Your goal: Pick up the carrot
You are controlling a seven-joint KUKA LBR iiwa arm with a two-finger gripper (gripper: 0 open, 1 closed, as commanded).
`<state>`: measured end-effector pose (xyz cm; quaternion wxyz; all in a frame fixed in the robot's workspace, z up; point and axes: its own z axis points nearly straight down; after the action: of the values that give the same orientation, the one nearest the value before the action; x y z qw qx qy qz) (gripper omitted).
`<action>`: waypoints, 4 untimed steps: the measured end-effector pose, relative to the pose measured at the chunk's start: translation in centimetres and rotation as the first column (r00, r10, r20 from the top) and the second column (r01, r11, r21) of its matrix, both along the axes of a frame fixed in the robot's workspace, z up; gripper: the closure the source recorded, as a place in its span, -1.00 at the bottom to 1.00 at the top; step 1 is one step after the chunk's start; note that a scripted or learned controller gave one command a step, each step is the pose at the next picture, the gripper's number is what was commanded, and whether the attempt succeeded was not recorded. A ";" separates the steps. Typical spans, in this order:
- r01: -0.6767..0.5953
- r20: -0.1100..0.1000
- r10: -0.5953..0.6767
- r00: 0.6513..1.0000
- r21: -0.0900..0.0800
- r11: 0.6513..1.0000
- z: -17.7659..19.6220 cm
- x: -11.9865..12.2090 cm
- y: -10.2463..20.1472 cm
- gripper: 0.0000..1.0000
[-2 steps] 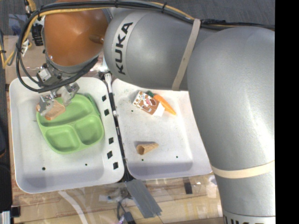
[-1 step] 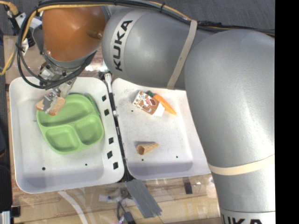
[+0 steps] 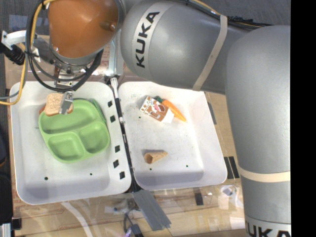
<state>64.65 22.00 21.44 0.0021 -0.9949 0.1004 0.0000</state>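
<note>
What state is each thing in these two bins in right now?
Carrot: lying in the right bin, touching the carton, not held.
Carton: lying flat beside the carrot.
Cone: on its side, alone near the bin's front.
Tray: flat in the left bin.
Bread: at the tray's far corner.
Gripper: over the tray's far corner, by the bread.

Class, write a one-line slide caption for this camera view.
Gripper over the green tray; carrot in the other bin.

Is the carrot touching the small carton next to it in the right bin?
Touching, as far as the camera view shows: the carrot lies right against the carton's far edge, partly tucked behind it, with no white bin floor visible between them.
</note>
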 end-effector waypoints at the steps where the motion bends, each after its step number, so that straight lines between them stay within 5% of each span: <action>1: 0.000 -0.008 0.000 1.000 -0.004 1.000 -2.3 0.9 -0.3 1.00; 4: 0.001 -0.012 -0.001 1.000 0.004 1.000 0.6 0.9 -0.1 1.00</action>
<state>65.53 21.88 22.07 0.0034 -0.9949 0.1008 0.0060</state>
